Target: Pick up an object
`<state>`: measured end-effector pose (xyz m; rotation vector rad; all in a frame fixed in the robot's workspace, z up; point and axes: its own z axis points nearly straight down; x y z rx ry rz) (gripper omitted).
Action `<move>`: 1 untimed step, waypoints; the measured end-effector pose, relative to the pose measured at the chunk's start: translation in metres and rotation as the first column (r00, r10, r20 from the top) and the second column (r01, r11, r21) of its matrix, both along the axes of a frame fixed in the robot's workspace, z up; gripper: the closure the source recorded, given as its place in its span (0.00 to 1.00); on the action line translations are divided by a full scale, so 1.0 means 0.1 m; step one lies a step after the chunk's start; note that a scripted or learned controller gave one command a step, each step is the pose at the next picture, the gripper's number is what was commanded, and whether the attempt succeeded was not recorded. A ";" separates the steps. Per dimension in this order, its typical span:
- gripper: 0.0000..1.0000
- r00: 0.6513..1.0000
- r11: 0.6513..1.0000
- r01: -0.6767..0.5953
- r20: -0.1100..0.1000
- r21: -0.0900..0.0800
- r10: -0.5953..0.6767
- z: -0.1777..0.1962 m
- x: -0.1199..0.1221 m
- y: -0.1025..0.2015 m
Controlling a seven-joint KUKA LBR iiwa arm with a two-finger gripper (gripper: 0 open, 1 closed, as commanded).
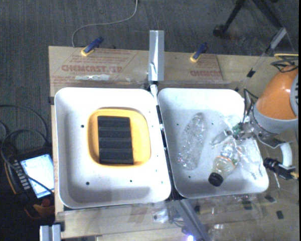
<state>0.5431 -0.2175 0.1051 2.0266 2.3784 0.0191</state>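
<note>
- Left bin (pixel 65 134): one yellow tray (pixel 94 139).
- Right bin (pixel 200 97): two clear plastic bottles (pixel 191 139).
- Gripper (pixel 239 130) over right bin; jaw state cannot be made out.

two bins side by side on the bench, arm coming in from the right.

left bin (pixel 65 134) holds a tray (pixel 94 134) near its middle, and a ridged block (pixel 114 140) lies inside that tray. right bin (pixel 200 97) sits just beside it, their inner rims meeting under an upright post (pixel 156 54) at the back. in the right bin, one bottle (pixel 191 139) lies lengthwise near the centre; a second bottle (pixel 226 164) lies to its right, tilted, its cap (pixel 215 179) toward the front rim. the arm (pixel 277 104) hangs over that bin's right rim. two clamps (pixel 92 46) sit on the bench's back edge, one behind each bin. a tablet (pixel 36 173) lies on the floor left of the bench.
</note>
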 end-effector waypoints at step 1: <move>0.00 0.988 0.988 -0.154 0.019 -0.021 0.155 -0.04 -0.19 0.08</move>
